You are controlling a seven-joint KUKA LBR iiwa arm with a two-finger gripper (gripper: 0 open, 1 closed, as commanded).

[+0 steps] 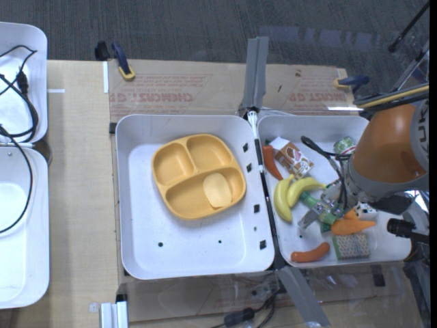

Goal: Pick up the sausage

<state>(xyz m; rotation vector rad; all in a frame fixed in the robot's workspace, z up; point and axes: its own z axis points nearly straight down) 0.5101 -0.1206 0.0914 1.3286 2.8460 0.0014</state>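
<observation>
So the sausage [310,253] is lying flat near the front wall of the right bin [382,124], well below the bananas [292,195] and just left of a speckled sponge [352,246]. The end effector [332,207] sits right of the bananas, down among a green item and an orange carrot [352,225] — can't tell how far open it is, or if it's got anything.

My orange band [389,149] is covering the right bin's [287,125] far corner. My end effector [328,207] is sitting in clutter, fingers too small to read. The frame edge is cutting my arm and the left trays [20,251].
</observation>
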